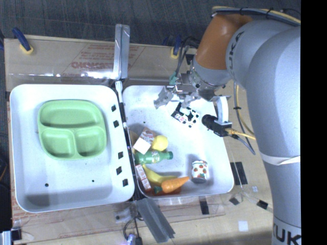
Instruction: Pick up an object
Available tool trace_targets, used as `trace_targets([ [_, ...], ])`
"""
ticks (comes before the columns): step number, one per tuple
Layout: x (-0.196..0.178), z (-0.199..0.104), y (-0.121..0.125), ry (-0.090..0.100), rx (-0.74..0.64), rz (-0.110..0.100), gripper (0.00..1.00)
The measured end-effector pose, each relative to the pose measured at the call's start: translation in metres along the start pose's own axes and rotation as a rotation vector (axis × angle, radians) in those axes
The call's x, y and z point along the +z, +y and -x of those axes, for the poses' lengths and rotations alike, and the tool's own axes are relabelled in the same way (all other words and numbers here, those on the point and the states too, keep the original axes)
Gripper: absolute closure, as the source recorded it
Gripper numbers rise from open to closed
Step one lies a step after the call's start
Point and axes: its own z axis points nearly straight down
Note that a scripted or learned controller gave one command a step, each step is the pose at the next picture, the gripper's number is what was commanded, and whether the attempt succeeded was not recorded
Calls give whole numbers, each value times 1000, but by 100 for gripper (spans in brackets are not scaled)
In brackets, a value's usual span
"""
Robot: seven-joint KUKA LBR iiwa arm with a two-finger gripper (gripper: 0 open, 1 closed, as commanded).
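We see the gripper (171,93) poised over the far end of the right bin (217,160), its fingers spread apart with nothing between them, and the bare white floor beneath. The things we might pick lie well apart from it, crowded into the near left corner of that bin against the divider: a lemon (160,143), a green bottle (152,157) lying on its side just below it, a banana (152,176), a carrot (173,184) at the near wall, and a small printed can (199,171) standing alone to the right. A green divided plate (73,128) sits in the left bin (30,188). We judge the can the easiest target, since it stands clear of its neighbours; it looks stiff and light, though its round wall may be slippery, so we would close across its middle from above. The lemon looks firm (probably a toy, though we cannot be sure) and rounded, likely to roll out of a pinch unless the fingers meet across its widest part. The carrot and banana are long and narrow, best taken across the short axis near the middle, but they touch each other and the wall, leaving little room for a finger. The bottle, smooth and wedged among the others, seems the poorest choice.
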Motion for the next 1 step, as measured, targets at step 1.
trace_targets([
  [1, 106, 33, -68, 0, -94, 2, 0],
])
